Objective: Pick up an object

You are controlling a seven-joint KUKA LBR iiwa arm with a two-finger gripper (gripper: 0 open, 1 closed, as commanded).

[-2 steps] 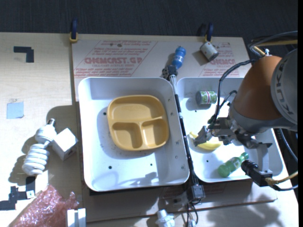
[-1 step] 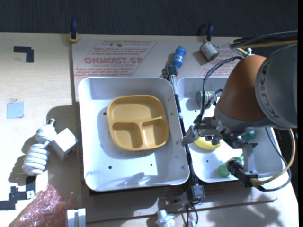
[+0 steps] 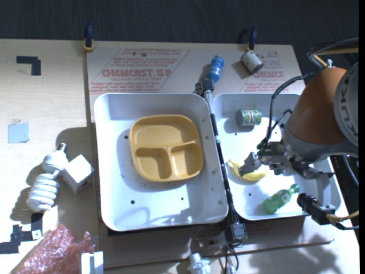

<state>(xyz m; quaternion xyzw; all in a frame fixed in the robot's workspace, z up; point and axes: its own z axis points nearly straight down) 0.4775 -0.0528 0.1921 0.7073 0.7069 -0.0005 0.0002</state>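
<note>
A: The gripper (image 3: 249,165) hangs low over the banana (image 3: 245,173) in the right bin (image 3: 228,104); how wide it stands, I cannot tell.

B: Risk: the curved banana skids aside toward the bottle (image 3: 279,198).

Robotics lab, clamped bench (image 3: 45,113), loose cables (image 3: 225,256)

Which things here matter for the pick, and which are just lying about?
For the job: claw, banana, green bottle, green can, right bin.

Lying about: yellow tray in the left bin, light bulb, blue clamps.
</note>
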